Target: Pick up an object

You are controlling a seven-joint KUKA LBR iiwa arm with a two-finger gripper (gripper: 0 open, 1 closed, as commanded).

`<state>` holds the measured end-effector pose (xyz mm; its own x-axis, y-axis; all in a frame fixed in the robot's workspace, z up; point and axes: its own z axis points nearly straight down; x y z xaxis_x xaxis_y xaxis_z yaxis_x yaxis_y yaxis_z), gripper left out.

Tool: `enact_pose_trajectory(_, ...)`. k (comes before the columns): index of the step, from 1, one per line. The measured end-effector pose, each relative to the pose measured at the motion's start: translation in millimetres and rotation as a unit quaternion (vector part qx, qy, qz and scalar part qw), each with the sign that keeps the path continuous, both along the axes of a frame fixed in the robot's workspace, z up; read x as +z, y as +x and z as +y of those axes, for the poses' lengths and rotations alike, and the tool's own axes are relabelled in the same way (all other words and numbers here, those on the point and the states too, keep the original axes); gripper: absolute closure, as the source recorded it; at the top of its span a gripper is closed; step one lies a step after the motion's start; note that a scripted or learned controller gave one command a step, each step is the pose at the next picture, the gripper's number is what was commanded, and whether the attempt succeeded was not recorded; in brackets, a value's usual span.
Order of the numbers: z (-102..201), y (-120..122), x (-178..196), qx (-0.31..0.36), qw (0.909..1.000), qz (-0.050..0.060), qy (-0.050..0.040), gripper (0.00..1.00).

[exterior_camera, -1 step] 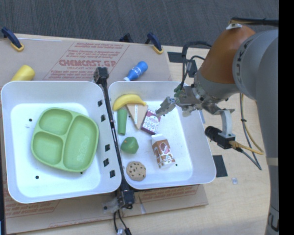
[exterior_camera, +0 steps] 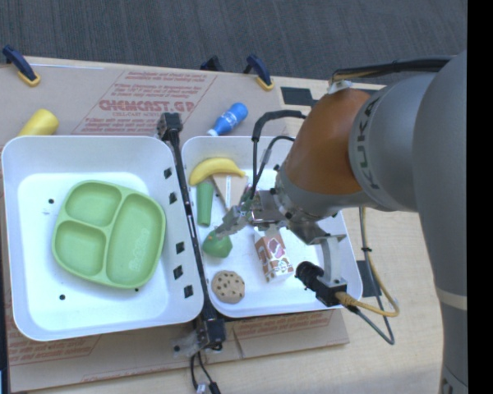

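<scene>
My gripper [exterior_camera: 232,221] hangs low over the right bin [exterior_camera: 345,279], close to its left wall. Its tip is just above a small round green fruit [exterior_camera: 218,244]; whether it touches the fruit is unclear. A green cucumber-like stick [exterior_camera: 205,203] stands just left of the gripper, and a yellow banana [exterior_camera: 216,169] lies behind it. A brown-and-white patterned carton [exterior_camera: 273,256] lies under the wrist to the right. A round cookie [exterior_camera: 228,286] sits near the bin's front edge.
The left bin [exterior_camera: 16,220] holds a green divided plate [exterior_camera: 108,233]. Behind the bins, a blue-and-white bottle [exterior_camera: 229,119] and a yellow object [exterior_camera: 39,122] lie on the cardboard. The arm's bulk covers the right bin's right half.
</scene>
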<state>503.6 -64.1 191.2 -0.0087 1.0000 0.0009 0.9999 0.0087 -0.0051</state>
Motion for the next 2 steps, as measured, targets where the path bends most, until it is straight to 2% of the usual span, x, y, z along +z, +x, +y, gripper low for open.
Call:
enact_pose_trajectory(1, -37.0, -17.4, -79.8, 0.002, 0.9999, -0.011, -0.0007, 0.0)
enact_pose_trajectory(2, -37.4, -18.0, -71.6, 0.004, 1.0, -0.008, -0.0005, 1.0)
